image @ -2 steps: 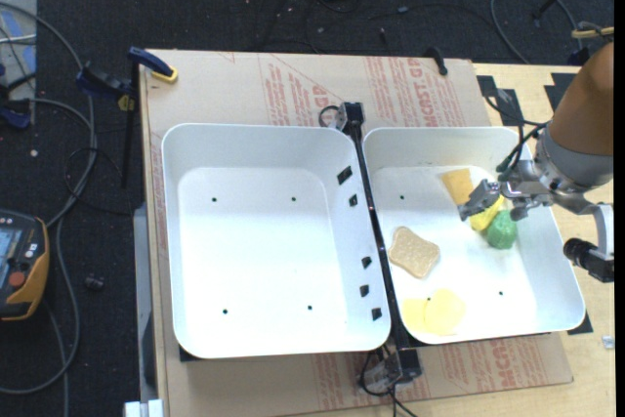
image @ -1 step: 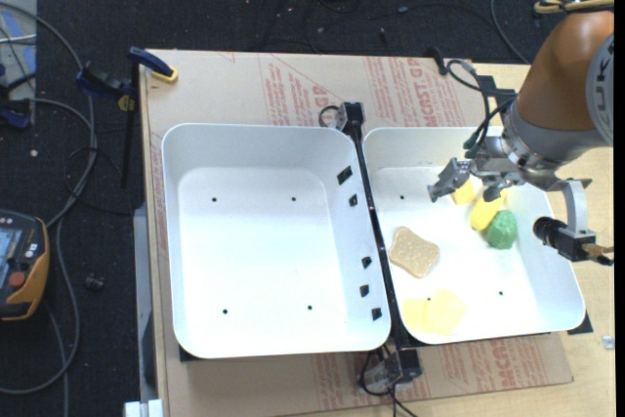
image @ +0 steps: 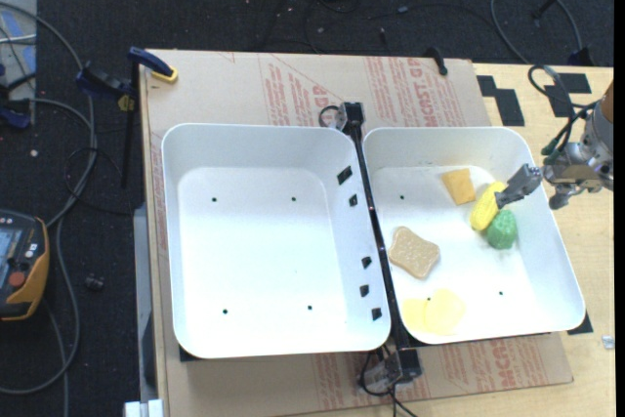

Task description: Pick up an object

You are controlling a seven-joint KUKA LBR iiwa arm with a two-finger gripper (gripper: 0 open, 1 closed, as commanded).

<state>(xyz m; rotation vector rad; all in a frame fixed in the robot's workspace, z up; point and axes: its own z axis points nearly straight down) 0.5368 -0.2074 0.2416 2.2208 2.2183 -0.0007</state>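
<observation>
Gripper: the gripper (image: 543, 185) reaches in over the right rim of the right bin (image: 562, 254); 1 dark finger (image: 518, 187) points down-left toward the yellow corn piece, the other sits near the rim. The fingers stand apart, nothing between them.
Right bin contents: 5 objects.
Corn: yellow corn piece (image: 485, 207), tilted, its upper end just under the fingertip; touching or barely apart, I cannot tell which.
Green object: green lump (image: 502, 229) just beside the corn's lower end, touching it.
Orange block: small orange block (image: 458, 186), near the corn on its left, apart from it.
Toast: tan bread slice (image: 414, 252) lying flat near the divider side, well apart from the gripper.
Yellow slice: pale yellow flat piece (image: 435, 312) near the front wall.
Left bin: white bin (image: 176, 239) beside the right 1, walls touching along a black clip strip (image: 363, 210).
Bench: cardboard sheet (image: 293, 83) under both bins.
</observation>
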